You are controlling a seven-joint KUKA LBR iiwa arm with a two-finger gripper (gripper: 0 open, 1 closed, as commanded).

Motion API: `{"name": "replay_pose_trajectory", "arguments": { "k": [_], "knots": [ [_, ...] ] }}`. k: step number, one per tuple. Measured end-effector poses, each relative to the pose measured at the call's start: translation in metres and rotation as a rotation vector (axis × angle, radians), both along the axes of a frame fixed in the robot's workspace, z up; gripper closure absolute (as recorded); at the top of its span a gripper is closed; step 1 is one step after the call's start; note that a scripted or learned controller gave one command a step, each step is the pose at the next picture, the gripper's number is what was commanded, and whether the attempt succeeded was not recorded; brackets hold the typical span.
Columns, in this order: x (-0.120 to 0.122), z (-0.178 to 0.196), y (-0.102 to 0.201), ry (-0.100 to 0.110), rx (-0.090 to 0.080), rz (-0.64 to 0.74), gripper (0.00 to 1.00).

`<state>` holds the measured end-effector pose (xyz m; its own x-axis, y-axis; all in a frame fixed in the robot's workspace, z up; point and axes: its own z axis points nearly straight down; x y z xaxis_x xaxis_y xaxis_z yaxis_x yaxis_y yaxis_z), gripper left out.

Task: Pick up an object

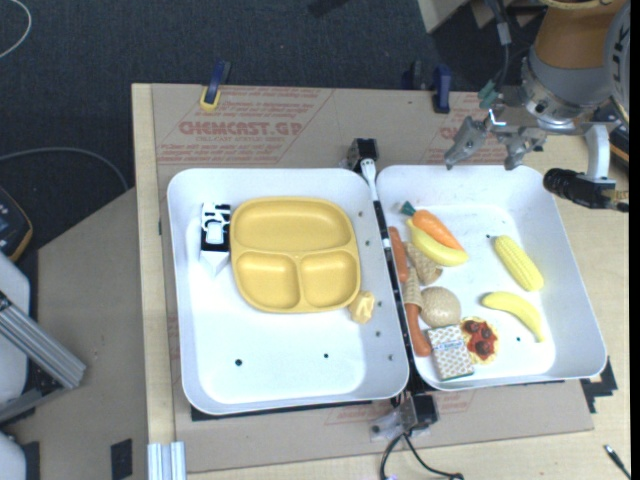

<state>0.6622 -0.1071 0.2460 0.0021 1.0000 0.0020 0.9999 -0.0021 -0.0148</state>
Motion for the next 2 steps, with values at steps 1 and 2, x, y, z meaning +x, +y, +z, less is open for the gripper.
{"name": "replay_pose_trajectory", "arguments": {
  "k": [1, 2],
  "knots": [
    [0.002, 0.009, 0.000, -0.014, -0.002, 0.002, 0.00],
    [0.005, -0.034, -0.001, -0.010, -0.002, 0.002, 0.00]
  ]
}}
